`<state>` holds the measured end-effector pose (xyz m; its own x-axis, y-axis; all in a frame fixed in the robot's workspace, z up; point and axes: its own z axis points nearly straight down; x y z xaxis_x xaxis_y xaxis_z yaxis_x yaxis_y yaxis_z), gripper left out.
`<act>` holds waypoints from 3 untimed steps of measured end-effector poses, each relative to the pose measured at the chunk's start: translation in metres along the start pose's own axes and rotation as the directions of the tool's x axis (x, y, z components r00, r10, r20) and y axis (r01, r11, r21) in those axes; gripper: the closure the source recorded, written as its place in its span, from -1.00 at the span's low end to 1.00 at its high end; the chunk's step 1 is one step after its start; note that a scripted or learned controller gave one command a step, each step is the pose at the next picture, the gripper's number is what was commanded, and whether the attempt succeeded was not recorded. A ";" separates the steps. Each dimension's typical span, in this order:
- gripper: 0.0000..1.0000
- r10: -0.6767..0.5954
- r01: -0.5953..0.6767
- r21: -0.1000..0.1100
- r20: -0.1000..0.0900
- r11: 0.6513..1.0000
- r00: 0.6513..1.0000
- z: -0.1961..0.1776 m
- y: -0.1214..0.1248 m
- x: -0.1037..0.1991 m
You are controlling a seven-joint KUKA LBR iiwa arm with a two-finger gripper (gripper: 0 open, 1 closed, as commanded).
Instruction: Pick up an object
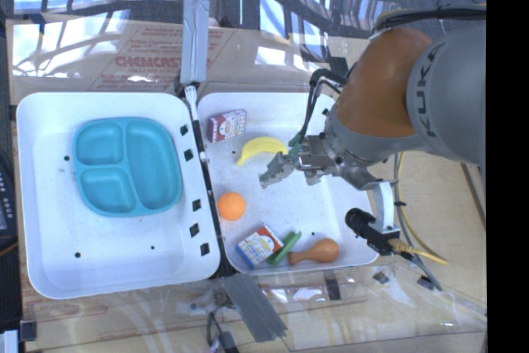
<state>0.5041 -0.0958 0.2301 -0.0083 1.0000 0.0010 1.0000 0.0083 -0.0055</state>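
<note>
The right bin (248, 107) holds a yellow banana (261, 149), a small maroon carton (226, 126), an orange ball (232, 207), a colourful box (258, 245), a green stick (288, 247) and a tan gourd-shaped toy (315, 252). My gripper (277, 169) hangs over the middle of this bin, just below and right of the banana. Its fingers spread apart and nothing lies between them. The grey arm with its orange band covers the bin's right part.
The left bin (41, 260) carries a turquoise divided tray (128, 165). A hinged divider with black clips (198, 202) runs between the bins. Cardboard (140, 54) lies behind them. Cables and a black fitting (372, 231) hang off the arm near the right bin's lower right corner.
</note>
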 end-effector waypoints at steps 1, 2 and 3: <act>-1.00 -0.086 0.086 0.002 -0.001 0.996 0.996 0.114 -0.028 0.005; -1.00 -0.012 0.012 -0.001 0.000 1.000 1.000 0.139 0.033 -0.005; -1.00 -0.123 0.123 -0.004 0.000 0.992 0.992 0.139 -0.027 -0.031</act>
<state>0.4766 -0.1271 0.0917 -0.1310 0.9914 0.0014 0.9914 0.1310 -0.0013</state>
